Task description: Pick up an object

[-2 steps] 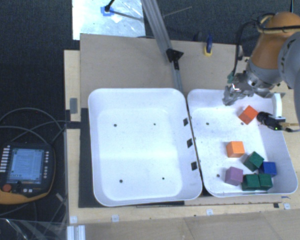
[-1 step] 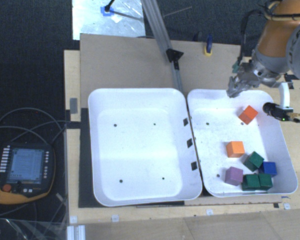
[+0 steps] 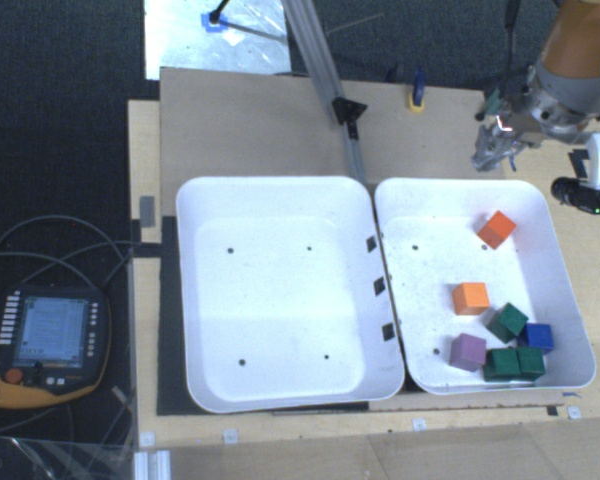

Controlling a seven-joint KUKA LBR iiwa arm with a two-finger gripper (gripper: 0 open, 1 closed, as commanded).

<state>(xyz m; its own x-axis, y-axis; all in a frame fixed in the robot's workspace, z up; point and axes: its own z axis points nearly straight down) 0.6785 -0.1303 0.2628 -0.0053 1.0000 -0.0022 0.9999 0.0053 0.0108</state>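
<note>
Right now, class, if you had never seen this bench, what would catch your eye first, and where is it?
Most likely the cluster of coloured blocks in the right bin: an orange block near the back, another orange block mid-bin, and a purple block, green blocks and a blue block crowded in the near right corner. Next, the pincer above the bin's far edge, and the handheld screen at the far left.

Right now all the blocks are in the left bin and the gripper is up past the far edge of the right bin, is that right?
Not quite. The blocks lie in the right bin, not the left bin, as the camera view shows. The rest holds: the gripper is beyond the right bin's far edge.
</note>
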